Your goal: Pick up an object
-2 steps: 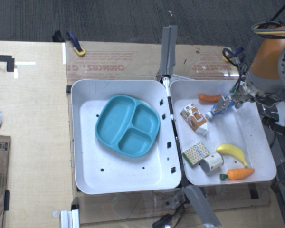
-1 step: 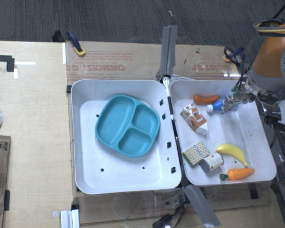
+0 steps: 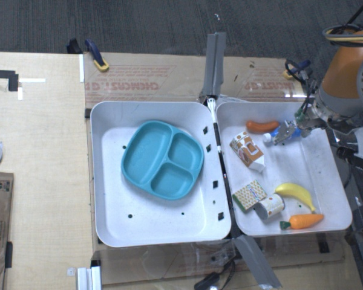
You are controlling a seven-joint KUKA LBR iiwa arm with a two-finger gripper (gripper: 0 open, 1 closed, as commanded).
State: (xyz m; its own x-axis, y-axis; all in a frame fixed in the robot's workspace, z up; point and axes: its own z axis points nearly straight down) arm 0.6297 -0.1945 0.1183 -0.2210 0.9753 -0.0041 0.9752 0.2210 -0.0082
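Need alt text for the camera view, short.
The arm's end effector hangs low in the right bin, beside an orange sausage and among a small carton, banana, carrot and can. A blue divided plate lies in the left bin.

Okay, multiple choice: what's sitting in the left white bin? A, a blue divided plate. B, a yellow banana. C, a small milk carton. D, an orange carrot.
A: the blue three-compartment plastic plate lies alone in the left shallow white bin.
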